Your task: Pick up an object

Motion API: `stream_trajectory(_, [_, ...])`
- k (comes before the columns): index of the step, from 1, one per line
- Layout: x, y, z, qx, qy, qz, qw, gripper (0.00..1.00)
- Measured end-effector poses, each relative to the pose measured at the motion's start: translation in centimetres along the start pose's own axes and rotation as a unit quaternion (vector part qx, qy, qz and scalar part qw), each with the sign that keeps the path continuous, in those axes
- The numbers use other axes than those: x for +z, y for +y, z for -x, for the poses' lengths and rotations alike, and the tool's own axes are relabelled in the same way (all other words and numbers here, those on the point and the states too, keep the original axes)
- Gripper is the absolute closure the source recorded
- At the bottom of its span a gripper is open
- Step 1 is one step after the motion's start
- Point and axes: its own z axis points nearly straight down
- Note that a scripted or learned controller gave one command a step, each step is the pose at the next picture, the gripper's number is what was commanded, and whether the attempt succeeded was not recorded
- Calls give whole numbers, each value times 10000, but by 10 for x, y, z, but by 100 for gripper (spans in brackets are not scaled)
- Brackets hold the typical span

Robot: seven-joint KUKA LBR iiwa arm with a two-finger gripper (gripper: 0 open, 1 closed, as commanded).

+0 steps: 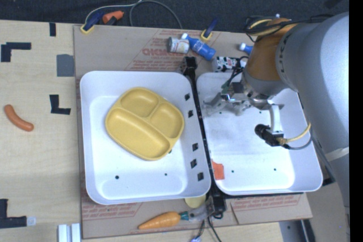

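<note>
A yellow divided plate (145, 122) lies in the left white bin (93, 178), a little above its middle. A small orange-red piece (218, 170) rests at the lower left of the right white bin (306, 178), against the divider. My gripper (226, 100) is low over the upper left part of the right bin, under the orange wrist band (266, 59). It is well apart from the orange-red piece and I see nothing in it. The grey arm covers the bin's upper right corner.
Outside the bins lie a toy carrot (161, 220) at the bench's front edge, a sausage (18, 118) at far left, and a blue and white bottle (193, 46) behind the bins. A black cable end (266, 134) hangs over the right bin.
</note>
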Motion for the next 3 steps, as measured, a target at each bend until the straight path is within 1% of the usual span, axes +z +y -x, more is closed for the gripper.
stream_trajectory(1, [0, 48, 17, -10, 9, -5, 10000, 0])
stream_trajectory(2, [0, 32, -4, -6, 0, -13, 10000, 0])
stream_trajectory(3, [0, 47, 8, -6, 14, -14, 10000, 0])
